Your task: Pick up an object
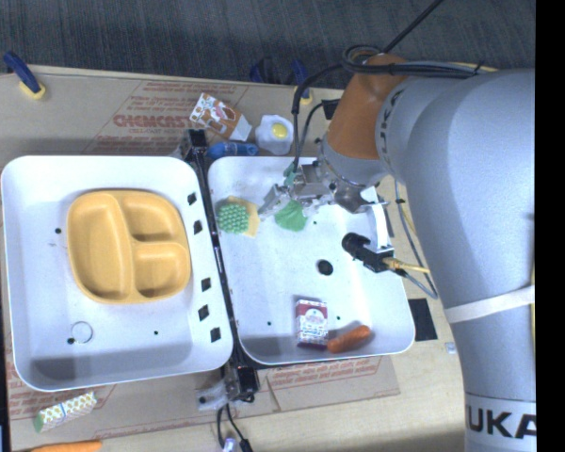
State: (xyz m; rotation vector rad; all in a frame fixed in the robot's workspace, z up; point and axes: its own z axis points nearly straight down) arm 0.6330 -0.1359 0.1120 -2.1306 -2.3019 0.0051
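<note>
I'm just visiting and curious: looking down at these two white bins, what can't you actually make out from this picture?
- Gripper: in the camera view the arm's wrist covers much of it, so whether it grips the green object is unclear.
- Red packet: its print is too small to read.
- Orange item at the right bin's lower rim: too small to identify.
- Wrapped item below the left bin: blurred.

Even, bright overhead light, mild glare on the white bins (38, 252), soft shadows, slightly grainy focus.
</note>
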